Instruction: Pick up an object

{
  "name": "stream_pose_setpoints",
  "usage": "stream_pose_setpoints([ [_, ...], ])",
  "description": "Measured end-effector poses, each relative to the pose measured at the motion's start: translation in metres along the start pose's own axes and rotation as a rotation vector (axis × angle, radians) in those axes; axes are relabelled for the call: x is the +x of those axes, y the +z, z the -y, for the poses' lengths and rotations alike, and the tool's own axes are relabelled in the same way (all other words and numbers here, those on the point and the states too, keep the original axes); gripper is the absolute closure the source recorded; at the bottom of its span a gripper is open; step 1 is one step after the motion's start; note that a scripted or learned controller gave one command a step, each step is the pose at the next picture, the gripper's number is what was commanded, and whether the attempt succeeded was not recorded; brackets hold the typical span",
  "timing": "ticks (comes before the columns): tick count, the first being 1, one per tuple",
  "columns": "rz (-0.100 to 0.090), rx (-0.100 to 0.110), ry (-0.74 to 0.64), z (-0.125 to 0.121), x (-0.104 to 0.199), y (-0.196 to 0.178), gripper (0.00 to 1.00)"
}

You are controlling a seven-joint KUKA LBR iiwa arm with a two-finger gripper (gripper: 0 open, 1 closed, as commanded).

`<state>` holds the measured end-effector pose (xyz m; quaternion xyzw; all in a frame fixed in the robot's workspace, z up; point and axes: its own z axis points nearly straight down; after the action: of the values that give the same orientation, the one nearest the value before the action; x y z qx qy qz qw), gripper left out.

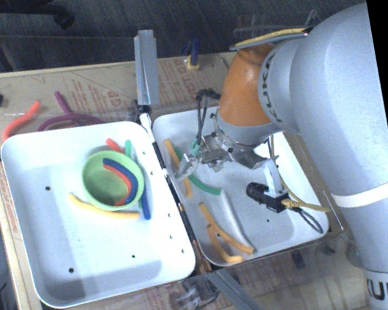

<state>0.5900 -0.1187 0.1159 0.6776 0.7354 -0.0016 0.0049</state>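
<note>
Claw sits low at the left side of the right bin, centre frame; whether it is wide or narrow cannot be told. Green strip lies just below it; orange strips lie at lower centre. Judged light, slender and likely flexible, prone to slipping on smooth plastic; best pinched across mid-length. Green bowl rests in the left bin.

Bench: plywood top, two bins.
We note the wooden bench bearing the left white bin and right white bin side by side, with loose coloured strips at its far-left corner.
</note>
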Motion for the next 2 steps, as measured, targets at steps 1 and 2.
stream_pose_setpoints([
  [1,0.006,-0.009,-0.043,0.0246,0.0064,0.0174,0.00],
  [2,0.003,-0.007,-0.049,0.0240,0.0083,0.0078,1.00],
])
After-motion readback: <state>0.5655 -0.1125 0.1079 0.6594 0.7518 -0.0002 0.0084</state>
